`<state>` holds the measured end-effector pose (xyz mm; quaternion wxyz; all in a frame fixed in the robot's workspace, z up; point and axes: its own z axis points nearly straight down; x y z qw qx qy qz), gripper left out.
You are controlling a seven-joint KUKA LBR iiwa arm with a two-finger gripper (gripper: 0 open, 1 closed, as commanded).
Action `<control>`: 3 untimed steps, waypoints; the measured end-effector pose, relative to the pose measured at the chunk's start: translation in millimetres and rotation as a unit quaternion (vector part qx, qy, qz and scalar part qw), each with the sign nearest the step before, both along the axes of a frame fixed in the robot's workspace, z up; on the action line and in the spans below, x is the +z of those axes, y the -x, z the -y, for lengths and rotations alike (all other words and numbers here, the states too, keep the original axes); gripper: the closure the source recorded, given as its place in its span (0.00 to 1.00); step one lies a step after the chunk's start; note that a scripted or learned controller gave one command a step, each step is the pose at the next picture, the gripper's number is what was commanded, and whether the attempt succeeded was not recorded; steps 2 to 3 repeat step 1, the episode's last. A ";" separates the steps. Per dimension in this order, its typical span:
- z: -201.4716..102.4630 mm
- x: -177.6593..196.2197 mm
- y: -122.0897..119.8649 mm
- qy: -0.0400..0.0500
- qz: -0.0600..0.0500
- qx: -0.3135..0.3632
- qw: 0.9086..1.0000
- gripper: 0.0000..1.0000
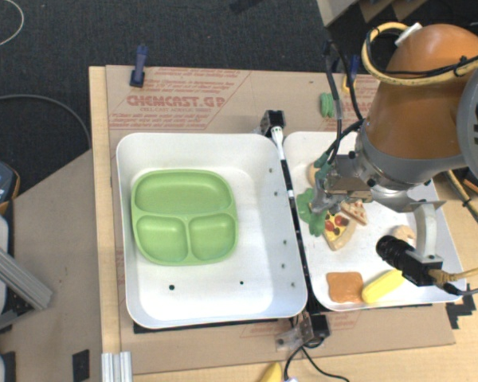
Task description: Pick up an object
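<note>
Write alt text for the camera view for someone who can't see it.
A grey and orange robot arm reaches from the right into the right bin, its gripper low over a toy pizza slice and a green toy. Nearer the front lie an orange block and a yellow piece. The left bin holds a green divided plate.

Claw [328, 200] low over pizza slice [340, 225], right bin [319, 289].
</note>
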<state>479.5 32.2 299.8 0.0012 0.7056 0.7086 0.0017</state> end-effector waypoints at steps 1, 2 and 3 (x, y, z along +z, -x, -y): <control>-45.4 126.4 -0.8 -0.002 0.006 0.002 1.000 1.00; -45.4 126.4 -0.8 -0.002 0.006 0.002 1.000 1.00; -45.4 126.4 -0.8 -0.002 0.006 0.002 1.000 1.00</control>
